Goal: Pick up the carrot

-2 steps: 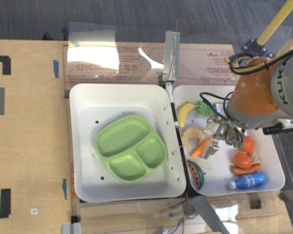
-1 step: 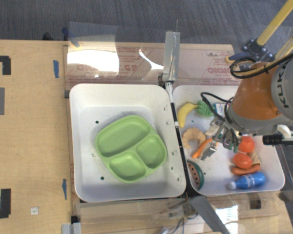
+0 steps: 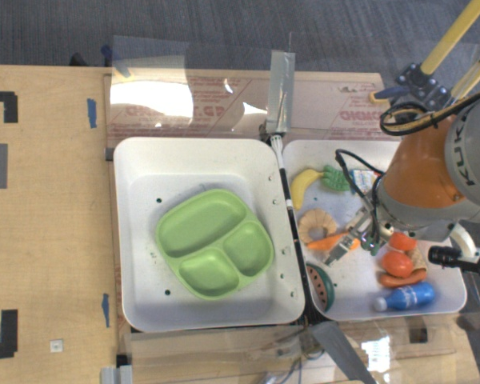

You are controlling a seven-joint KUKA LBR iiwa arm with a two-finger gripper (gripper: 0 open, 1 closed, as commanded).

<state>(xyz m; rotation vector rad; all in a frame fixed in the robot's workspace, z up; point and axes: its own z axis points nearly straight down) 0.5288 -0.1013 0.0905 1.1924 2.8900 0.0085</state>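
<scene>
Arm: the grey arm with its orange band leans in from the right over the right bin, its bulk covering the bin's upper right part.

Gripper: the gripper sits low near the middle of the right bin, pointing left. From where I stand I cannot tell how its tips are set; metal and cables blur together there.

Carrot: the carrot lies in the right bin, left of centre, a slim orange piece running roughly left to right. Its right end is at the gripper's tip, touching or nearly so; whether it is gripped I cannot tell.

Crowding the carrot: a pale tan, ruffled item lies just above it, touching or almost. An orange-yellow bit lies right below, close against it.

Further up: a banana curves near the divider, with a green spiky toy beside it.

Lower edge: a round dark-green ringed item lies against the bin's lower left corner.

Right side: an orange-red round piece with a reddish item under it, and a blue bottle lying on its side near the lower right corner.

Left bin: the left bin holds a green divided plate, well apart from the carrot.
</scene>
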